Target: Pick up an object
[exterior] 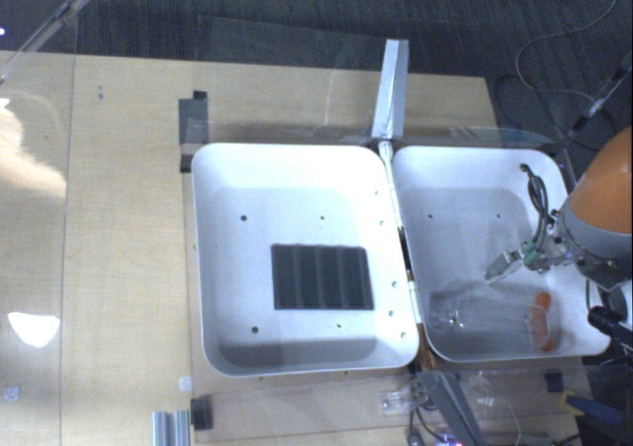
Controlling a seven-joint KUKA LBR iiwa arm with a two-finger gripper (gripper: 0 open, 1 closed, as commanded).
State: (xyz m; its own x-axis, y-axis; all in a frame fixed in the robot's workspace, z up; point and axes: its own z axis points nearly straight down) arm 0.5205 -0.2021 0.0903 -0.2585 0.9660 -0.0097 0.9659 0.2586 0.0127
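Table [109,266] of pale wood is seen from above, and two shallow white bins are carried on it side by side. In the left bin [227,187] a dark ribbed pad [321,277] is laid flat near the middle, well apart from the arm. In the right bin [445,187] two things are found close to the front wall: a clear plastic cup [473,315], lying on its side and hard to make out against the white, and just beside it, to the right, a small orange object [540,318], perhaps a carrot-shaped toy.

The arm, with its orange band [605,187], is reached in from the right, and the tool [516,261] is held low over the right bin, just above the cup and near the orange object. It is probably placed there because these two things are the nearest candidates for a pick. Whether the tool is wide or narrow cannot be told, since it is small and blurred, and nothing is seen held in it.

The task is judged as not yet done: the objects are lying on the bin floor. The clear cup may be difficult to grasp, because it can roll.
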